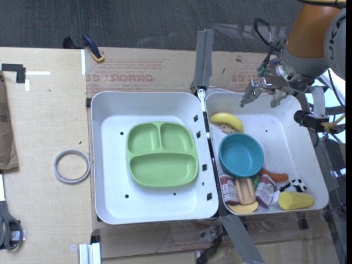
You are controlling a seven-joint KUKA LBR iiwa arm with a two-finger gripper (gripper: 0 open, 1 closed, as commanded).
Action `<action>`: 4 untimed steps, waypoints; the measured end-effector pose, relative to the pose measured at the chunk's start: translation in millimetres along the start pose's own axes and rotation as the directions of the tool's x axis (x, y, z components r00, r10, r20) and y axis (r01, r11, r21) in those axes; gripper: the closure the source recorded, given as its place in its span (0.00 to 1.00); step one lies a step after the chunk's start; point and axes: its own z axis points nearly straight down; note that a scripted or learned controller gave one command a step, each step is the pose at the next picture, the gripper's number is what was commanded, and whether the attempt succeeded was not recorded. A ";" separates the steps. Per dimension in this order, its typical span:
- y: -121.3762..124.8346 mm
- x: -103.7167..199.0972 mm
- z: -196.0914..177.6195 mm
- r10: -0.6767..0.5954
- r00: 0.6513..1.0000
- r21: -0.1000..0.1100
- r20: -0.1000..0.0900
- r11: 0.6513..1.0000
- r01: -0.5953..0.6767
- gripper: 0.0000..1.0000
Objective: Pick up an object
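Note:
My gripper (263, 96) hangs over the far edge of the right bin (286, 126), fingers spread open with nothing between them. Below it in that bin lie a yellow banana (226, 120), a blue bowl (241, 154), an orange carrot-like piece (274, 175), a yellow cylinder (295, 201), a small black-and-white ball (297, 185) and some packets (230, 188). The banana and bowl lie to the near left of the gripper, apart from it.
The left bin (104, 164) holds a green divided plate (163, 153). A grey divider post (202, 59) rises between the bins at the back. A tape ring (72, 165) lies on the bench at the left.

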 end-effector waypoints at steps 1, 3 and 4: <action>-42.1 -23.6 140.3 -0.064 0.998 -0.002 0.000 0.998 0.064 0.00; 22.9 43.5 36.3 0.029 1.000 -0.004 0.002 1.000 -0.029 1.00; -9.7 42.0 40.6 -0.461 0.887 -0.001 0.000 0.887 0.461 1.00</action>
